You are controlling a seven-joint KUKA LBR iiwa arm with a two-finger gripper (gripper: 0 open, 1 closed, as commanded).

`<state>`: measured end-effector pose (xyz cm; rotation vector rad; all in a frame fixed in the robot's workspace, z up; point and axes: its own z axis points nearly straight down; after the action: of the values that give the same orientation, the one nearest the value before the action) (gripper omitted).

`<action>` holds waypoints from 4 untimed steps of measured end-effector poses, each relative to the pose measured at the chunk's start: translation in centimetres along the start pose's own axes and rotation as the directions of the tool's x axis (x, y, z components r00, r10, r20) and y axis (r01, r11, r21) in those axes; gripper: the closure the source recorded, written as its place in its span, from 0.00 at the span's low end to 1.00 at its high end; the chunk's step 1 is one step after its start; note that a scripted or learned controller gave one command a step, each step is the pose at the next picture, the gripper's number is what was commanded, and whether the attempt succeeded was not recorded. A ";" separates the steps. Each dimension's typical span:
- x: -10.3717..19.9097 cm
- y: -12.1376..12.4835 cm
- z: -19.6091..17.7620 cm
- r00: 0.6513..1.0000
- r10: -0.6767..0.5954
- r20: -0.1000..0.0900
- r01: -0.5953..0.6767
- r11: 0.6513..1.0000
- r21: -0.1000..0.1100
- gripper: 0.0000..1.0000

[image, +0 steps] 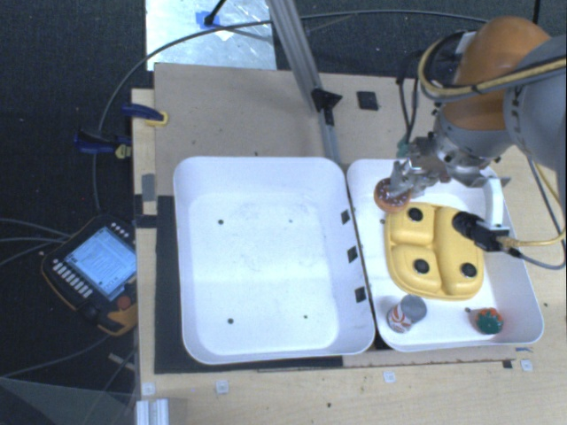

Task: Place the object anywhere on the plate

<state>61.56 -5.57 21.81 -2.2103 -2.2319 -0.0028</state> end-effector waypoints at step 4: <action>21.8 -2.1 -0.6 1.000 -0.001 -0.001 0.001 1.000 0.001 1.00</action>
<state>59.24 16.23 22.41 -2.2084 -2.2320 -0.0020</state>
